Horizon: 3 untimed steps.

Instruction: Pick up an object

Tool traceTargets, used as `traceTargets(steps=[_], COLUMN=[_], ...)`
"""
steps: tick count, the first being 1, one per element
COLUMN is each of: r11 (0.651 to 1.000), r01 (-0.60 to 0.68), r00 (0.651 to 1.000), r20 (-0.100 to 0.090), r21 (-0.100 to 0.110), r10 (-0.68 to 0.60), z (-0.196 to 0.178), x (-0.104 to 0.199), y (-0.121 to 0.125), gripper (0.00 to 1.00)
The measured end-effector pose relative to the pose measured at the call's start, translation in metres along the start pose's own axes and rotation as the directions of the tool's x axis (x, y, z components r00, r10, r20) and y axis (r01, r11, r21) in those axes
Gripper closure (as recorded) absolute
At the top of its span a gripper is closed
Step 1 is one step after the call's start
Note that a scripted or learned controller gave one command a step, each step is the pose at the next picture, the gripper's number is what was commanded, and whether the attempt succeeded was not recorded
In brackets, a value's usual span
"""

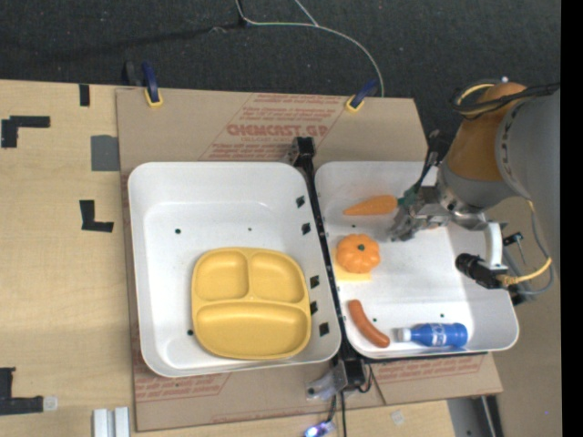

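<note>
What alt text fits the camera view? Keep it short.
A grey robot arm reaches in from the right, its pincer low in the right bin just right of a toy carrot. That bin also holds a small pumpkin, a sausage and a blue bottle lying on its side; the left bin holds a yellow divided plate.

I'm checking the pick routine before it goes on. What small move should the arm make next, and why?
Probably shift the claw a little toward the carrot and lower onto it. The claw sits in the right bin just beside the carrot's thick end, nearer to it than to the pumpkin, hot dog or bottle.
</note>
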<state>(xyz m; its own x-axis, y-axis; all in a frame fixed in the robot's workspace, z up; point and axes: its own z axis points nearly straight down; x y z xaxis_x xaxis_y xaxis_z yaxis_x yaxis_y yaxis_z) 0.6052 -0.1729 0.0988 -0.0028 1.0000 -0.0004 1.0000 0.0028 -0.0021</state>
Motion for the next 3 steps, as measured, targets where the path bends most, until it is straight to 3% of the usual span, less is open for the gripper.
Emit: traceTargets(steps=[3], r11=[1.000], r01=[0.000], r00=[1.000], r20=[0.000], r21=[-0.008], r10=[0.000], z=[-0.169], x=[0.021], y=[0.013], gripper=[1.00])
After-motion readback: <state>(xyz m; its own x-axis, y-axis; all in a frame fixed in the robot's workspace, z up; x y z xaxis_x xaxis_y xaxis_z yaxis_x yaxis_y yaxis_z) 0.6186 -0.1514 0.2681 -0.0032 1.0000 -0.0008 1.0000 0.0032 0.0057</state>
